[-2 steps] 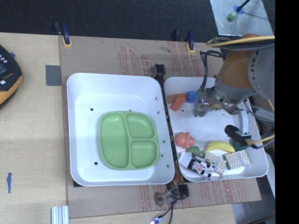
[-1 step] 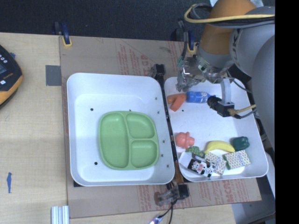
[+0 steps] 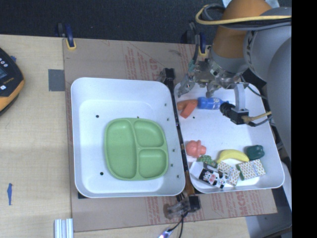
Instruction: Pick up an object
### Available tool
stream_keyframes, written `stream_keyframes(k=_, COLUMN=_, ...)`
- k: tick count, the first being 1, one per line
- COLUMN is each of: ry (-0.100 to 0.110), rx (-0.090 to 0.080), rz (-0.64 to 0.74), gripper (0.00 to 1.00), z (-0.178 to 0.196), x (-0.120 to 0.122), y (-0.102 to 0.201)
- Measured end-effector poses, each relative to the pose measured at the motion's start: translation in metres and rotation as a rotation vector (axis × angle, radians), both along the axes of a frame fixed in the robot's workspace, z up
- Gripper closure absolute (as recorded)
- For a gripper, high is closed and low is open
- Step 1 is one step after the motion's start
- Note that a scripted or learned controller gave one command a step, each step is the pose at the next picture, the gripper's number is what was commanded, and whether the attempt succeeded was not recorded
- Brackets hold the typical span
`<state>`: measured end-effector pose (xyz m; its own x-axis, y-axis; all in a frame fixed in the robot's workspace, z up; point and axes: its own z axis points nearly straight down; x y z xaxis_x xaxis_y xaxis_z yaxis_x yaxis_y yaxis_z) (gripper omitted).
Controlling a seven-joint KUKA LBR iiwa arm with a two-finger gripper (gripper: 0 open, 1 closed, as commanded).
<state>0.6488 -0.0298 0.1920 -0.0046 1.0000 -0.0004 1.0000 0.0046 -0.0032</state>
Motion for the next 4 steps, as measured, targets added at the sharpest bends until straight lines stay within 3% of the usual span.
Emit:
stream_keyframes(k=1, ry=-0.006, rx=0.001, rz=0.0, gripper=0.0, z=-0.073, x=-0.013, y=-0.068)
stream_keyframes(k=2, ry=0.011, rx=-0.002, rz=0.001, gripper=0.0, z=-0.086, x=-0.002, y=-0.171)
stream_keyframes(k=3, ry=0.013, rx=0.011, rz=0.004, gripper=0.0, z=-0.086, x=0.003, y=-0.141)
stream_keyframes(k=4, ry=-0.001, rx=0.0, rz=-0.001, gripper=0.0, z=-0.029, x=-0.048, y=-0.183)
